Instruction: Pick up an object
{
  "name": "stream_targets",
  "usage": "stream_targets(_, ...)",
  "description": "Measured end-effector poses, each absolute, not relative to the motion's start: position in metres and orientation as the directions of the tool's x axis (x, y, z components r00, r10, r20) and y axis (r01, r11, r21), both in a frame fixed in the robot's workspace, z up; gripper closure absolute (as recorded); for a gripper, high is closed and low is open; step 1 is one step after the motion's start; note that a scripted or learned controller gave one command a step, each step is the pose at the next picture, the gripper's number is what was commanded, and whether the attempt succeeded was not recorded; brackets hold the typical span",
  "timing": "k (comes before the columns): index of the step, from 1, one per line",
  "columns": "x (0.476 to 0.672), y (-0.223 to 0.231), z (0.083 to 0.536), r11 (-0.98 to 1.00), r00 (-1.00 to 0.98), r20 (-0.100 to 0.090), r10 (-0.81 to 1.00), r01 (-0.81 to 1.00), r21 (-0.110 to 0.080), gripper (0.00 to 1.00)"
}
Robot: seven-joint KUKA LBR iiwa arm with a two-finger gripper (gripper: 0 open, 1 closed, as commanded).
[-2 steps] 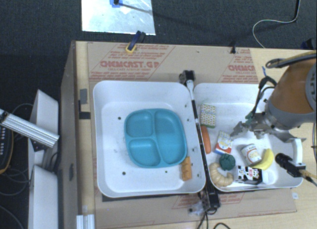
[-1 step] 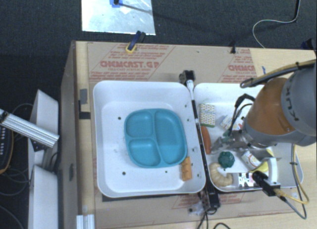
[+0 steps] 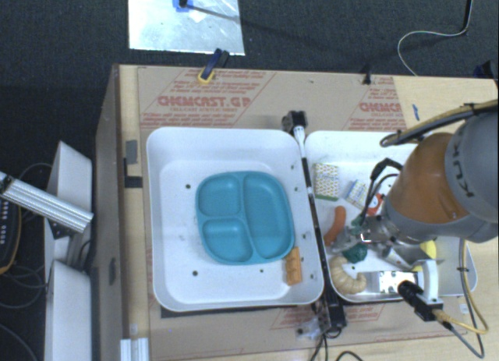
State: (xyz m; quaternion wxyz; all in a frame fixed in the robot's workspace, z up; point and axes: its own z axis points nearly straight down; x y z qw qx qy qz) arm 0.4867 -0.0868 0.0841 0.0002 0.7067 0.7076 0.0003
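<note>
The arm's gripper (image 3: 360, 244), finger state impossible to tell, hangs low over the cluttered right bin (image 3: 343, 143) beside a blue tray (image 3: 243, 217).

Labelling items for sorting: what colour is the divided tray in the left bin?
Light blue; the divided tray shows clearly in the camera view.

The left white plastic bin (image 3: 168, 196) holds a blue three-compartment plastic tray (image 3: 244, 217) near its middle, with a small tan bread-like piece (image 3: 293, 267) just beside the tray's near right corner. In the right white bin (image 3: 343, 145), a printed packet (image 3: 327, 181) lies at the far left, an orange sausage-shaped toy (image 3: 335, 225) nearer, and a pale croissant-shaped toy (image 3: 345, 276) nearest.
</note>
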Motion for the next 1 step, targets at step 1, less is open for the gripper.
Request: stream_targets(1,0.4888,-0.0863,0.0954,0.003,-0.003,0.001,1.0,1.0,0.006,1.0)
